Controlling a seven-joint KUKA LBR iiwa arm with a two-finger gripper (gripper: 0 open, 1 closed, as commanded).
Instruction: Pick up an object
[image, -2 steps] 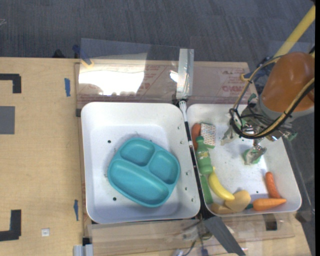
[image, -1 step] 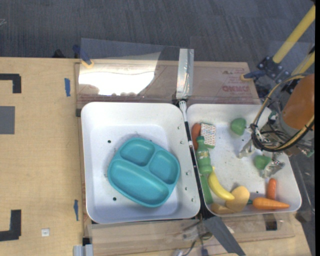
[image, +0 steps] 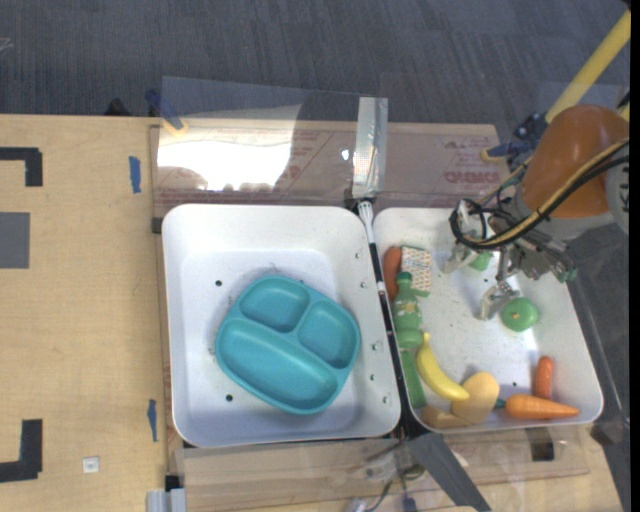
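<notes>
Dark grey carpet lies behind the wooden bench, which holds two white bins side by side. Far off to the left of the claw is the left bin, and a blue plate with three parts sits in it. The claw itself hangs low inside the right bin, under the orange and grey arm and a bunch of black and yellow wires. I cannot tell if it is holding anything, because the metal parts are too small and blurry.

Just to the right of the claw, very close to it, is a green apple. Whether the two touch is too hard to see. Below the claw, near the front of the bin, lie a yellow banana, a yellow-brown round fruit and an orange carrot. A small orange-red piece stands just above the carrot. To the left of the claw, along the bin's wall, there are a red sausage shape, a small speckled card and some green toy food.
</notes>
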